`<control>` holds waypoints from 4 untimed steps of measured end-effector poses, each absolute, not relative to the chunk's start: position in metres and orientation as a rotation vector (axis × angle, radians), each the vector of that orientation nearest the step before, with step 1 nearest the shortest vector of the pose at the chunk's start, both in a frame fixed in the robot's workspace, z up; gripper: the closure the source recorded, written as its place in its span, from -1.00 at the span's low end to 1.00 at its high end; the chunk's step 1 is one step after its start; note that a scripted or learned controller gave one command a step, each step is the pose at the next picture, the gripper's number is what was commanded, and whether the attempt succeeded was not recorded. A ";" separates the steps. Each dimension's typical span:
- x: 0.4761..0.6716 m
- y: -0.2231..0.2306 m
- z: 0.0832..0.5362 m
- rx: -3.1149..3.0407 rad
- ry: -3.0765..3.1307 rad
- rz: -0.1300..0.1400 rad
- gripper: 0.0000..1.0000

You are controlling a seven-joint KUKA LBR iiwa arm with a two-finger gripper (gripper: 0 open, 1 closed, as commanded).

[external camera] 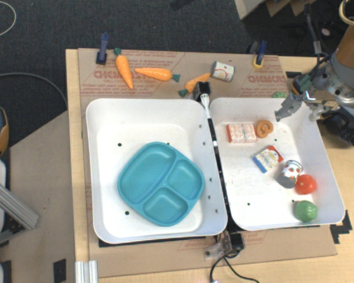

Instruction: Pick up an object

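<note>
A teal divided plate (160, 183) fills the left bin (100, 158); six small items, including a tomato (305, 184), dot the right bin (327, 175); the tool (285, 111) hovers, its opening indiscernible.

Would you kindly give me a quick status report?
Gripper hovering over right bin's far edge, holding nothing. Donut nearest, untouched. Pink carton beside it.

Below me, the bench top (165, 63) is a brown cardboard sheet printed with red lettering. Two shallow white bins rest directly on it, side by side and touching along their inner rims: the left bin (100, 158) and the right bin (324, 158). On the bare strip behind the bins lie three carrots (124, 69) (154, 73) (193, 84) and a small white carton (222, 71), possibly tipped on its side. A blue clamp (102, 47) and a second clamp (259, 53) grip the far edge.
</note>
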State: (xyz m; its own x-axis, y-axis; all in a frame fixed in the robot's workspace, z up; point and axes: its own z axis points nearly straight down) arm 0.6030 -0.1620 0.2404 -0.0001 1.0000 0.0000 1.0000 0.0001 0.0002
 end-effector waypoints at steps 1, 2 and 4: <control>0.642 -0.156 0.132 2.224 2.230 -0.007 -1.00; 0.643 -0.154 0.086 2.221 2.223 0.006 -1.00; 0.668 -0.138 0.088 2.215 2.221 0.002 -1.00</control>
State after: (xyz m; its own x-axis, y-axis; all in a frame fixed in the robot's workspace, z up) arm 0.6685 -0.1378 0.0878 -0.0027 1.0000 -0.0026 1.0000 0.0027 0.0046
